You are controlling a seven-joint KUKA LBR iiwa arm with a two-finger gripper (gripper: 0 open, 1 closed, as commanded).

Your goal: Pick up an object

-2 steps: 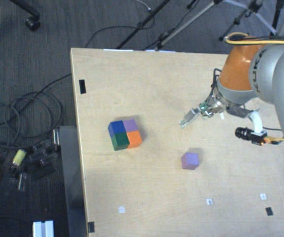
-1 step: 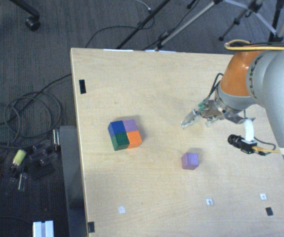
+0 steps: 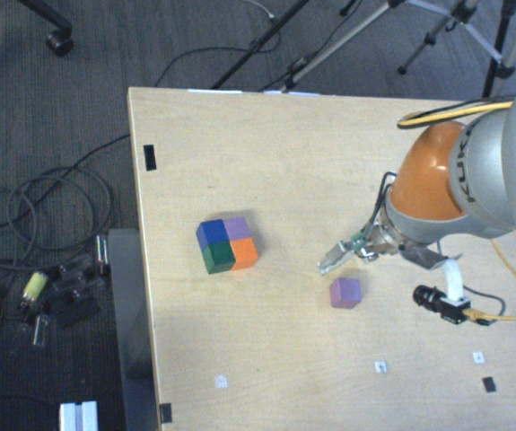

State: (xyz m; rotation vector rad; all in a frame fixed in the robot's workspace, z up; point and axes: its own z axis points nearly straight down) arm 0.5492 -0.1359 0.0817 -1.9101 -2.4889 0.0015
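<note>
A pale wooden tabletop (image 3: 266, 151) is seen from above at a slant, with dark grey carpet (image 3: 60, 106) around it. The grey arm with an orange band (image 3: 428, 187) is seen at the right side, and its claw (image 3: 334, 259) is held low over the tabletop, pointed leftward. Whether the claw is spread or closed cannot be told, as its tip is small and blurred. A small purple cube (image 3: 345, 292) is seen lying on the tabletop just below the claw in the view, near it but apart from it. Well to the left, a square block of four coloured cubes (image 3: 226, 244) is set on the tabletop: blue and purple on the far side, green and orange on the near side. A small black mark (image 3: 150, 157) is seen near the tabletop's far left corner. On the carpet to the left, looped black cables (image 3: 51, 205) are spread out.
</note>
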